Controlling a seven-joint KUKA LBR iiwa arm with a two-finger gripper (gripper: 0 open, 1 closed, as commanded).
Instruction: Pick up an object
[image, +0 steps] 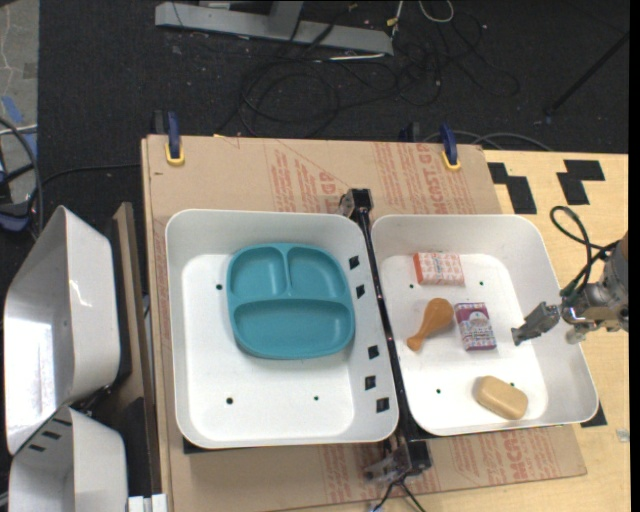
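Brown board bench (300, 165) on a dark floor strewn with cables; two white bins side by side. Gripper (545, 322) hangs at the right rim of the right bin (520, 235), dark finger part pointing in toward the bin floor. Nothing seen between the fingers; how wide they stand I cannot tell, too small and dark

Candidate objects, all apart from the gripper:
- maroon carton (475, 326), lying flat, nearest, just inboard of the gripper
- tan bread roll (500, 397), below the gripper and slightly inboard, close to the bin's near wall
- toy drumstick (430, 322), beyond the carton
- pink-and-white box (439, 267), farther in and up

Teal divided plate (291, 300) sits in the left bin (190, 330), well away

Risks, as judged:
- gripper sits over the sloped wall; a straight descent could strike the rim
- carton lies flat and low, so fingers may skid over its top
- drumstick just beside the carton could get nudged or caught along
- roll is rounded, may squirt out of a pinch
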